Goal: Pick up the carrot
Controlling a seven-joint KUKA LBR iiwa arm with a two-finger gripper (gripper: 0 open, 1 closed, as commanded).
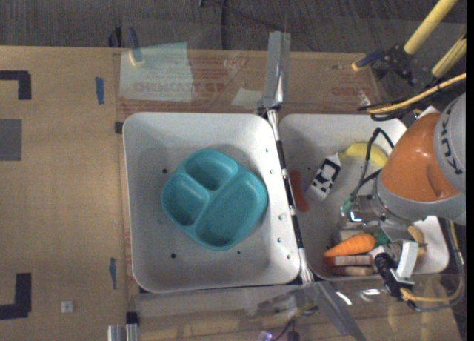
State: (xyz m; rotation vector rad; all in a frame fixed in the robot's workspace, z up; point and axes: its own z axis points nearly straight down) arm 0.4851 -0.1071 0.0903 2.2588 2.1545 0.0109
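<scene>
Two white bins sit side by side on a tan bench (59,206). Left bin (141,139) holds one teal plate (215,199) with three compartments, roughly at the bin's centre and nothing in it. A grey divider (274,73) runs back from the seam between the bins.

Right bin (296,136) is cluttered. A thin red strip (297,190) lies along its left wall. A small white block with black markings (324,176) is just right of that, nearer the bin's middle. A yellow item (361,153) lies toward the back edge, partly hidden under the arm. The carrot (354,245) lies near the bin's front edge, tip pointing to the left wall, green end toward the arm. Just in front of it, touching or nearly so, a flat pale item with a red stripe (351,261). More small items sit at the front right corner, too jumbled to tell apart.

The arm (422,165) comes in from the right, its orange band over the right bin's right half. The gripper (363,213) points down just behind the carrot, close to its green end. Cables and wrist housing hide its tips, so its opening cannot be judged. The carrot rests on the bin floor, not lifted.
</scene>
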